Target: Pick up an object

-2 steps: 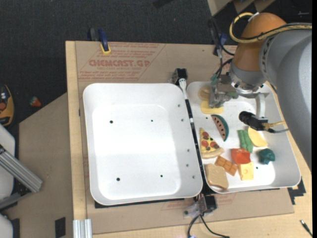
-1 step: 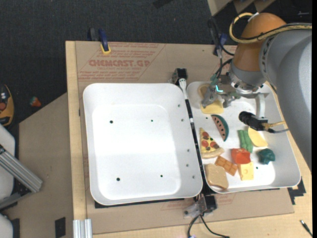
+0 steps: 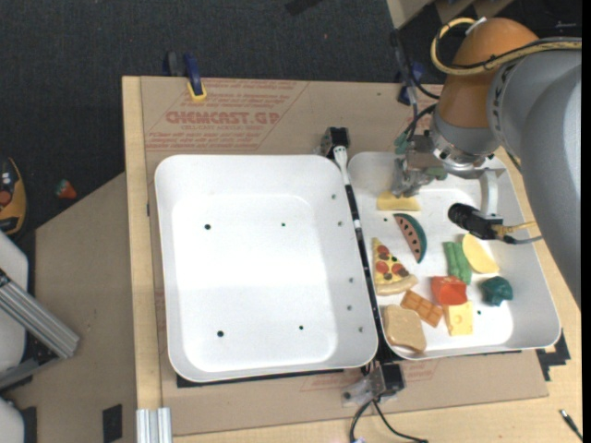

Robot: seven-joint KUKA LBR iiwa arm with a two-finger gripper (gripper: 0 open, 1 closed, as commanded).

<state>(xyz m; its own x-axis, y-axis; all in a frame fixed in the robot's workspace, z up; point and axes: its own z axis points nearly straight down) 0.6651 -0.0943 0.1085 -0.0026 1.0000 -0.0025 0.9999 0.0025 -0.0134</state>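
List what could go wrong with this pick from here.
1. The gripper is low over the yellow cheese piece, which lies flat; the fingers may slide off it.
2. The watermelon slice lies close by and could get nudged.
3. The cheese sits near the right bin's far-left corner, leaving little room.

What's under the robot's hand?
A yellow cheese piece lies under the hand in the right bin. The hand covers part of it, so touching is unclear.

The arm (image 3: 540, 90) is smooth pale grey with a rounded orange band (image 3: 485, 58) in the upper right of the frame. A yellow cable (image 3: 446, 40) loops over the band, and dark metal wrist parts (image 3: 416, 160) sit below it.
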